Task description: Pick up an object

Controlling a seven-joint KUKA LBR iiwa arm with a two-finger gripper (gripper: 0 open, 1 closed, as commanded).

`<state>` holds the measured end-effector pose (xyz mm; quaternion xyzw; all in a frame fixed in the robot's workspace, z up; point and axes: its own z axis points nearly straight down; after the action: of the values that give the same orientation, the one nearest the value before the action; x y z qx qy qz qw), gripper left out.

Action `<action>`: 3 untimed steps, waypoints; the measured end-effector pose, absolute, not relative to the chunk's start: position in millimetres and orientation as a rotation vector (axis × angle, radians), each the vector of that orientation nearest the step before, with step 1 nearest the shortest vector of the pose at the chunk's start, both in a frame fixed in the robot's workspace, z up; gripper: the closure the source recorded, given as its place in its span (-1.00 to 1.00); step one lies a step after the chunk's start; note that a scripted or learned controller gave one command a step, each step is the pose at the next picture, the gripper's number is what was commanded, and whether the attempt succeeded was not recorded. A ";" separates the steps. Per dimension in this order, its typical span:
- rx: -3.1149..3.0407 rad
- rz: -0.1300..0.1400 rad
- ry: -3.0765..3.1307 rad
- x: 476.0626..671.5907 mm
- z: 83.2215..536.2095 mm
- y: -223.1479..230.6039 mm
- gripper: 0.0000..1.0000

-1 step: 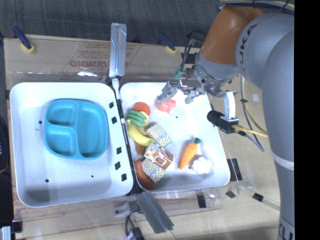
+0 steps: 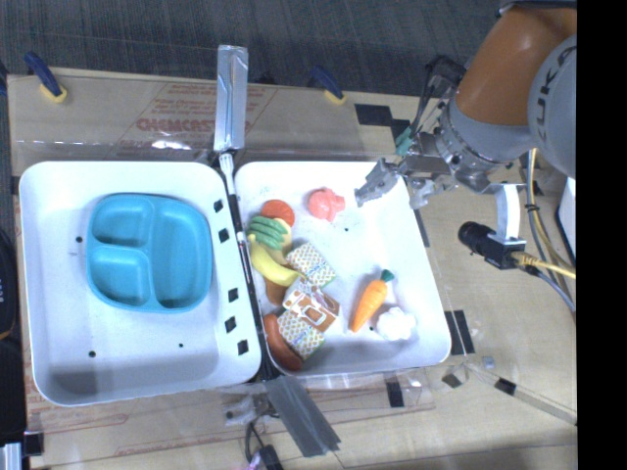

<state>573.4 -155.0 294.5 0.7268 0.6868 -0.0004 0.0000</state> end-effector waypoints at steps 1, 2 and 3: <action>2.323 -0.008 2.123 509.7 191.9 -142.6 -1.00; 2.310 -0.001 2.129 539.4 92.1 -128.6 -1.00; 2.307 -0.003 2.135 539.2 101.4 -128.1 1.00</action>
<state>539.2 -128.1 101.4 0.7340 0.6792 -0.0010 -0.0010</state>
